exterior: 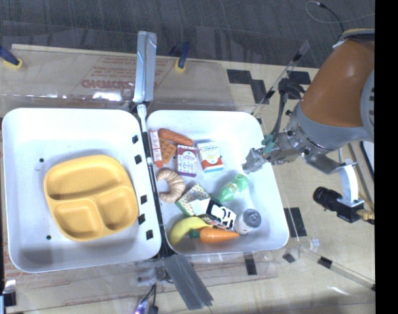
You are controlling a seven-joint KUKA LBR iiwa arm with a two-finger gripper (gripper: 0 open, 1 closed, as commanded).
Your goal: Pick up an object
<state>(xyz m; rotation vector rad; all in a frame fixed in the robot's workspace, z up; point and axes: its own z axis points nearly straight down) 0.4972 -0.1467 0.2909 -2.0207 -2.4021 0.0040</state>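
Two shallow white plastic bins are sitting side by side on the pale wooden tabletop (205, 77). The left bin (29, 129) is holding a yellow three-compartment plastic tray (89, 195), lying flat near its middle. The right bin (245, 123) is holding the candidates for picking, crowded toward its left and near sides: an orange toy hot dog (175, 137) and two small printed cartons (199, 157) at the far left, a tan braided toy pastry (171, 184) beneath them, a green toy vegetable (233, 189) near the centre, and a yellow toy banana (184, 228), an orange toy carrot (218, 235) and a small grey-capped can (250, 219) along the near wall. Several are touching or overlapping, so an isolated item such as the green vegetable probably offers the cleanest grasp.

The grey arm with its orange band (340, 84) is reaching in from the right, and the gripper (254, 160) is hovering above the right-hand part of the right bin, just up and right of the green vegetable. Nothing is showing between the fingers; whether they are released or clenched cannot be told at this scale. The pick is judged as not yet made, with a descent onto a chosen object remaining.
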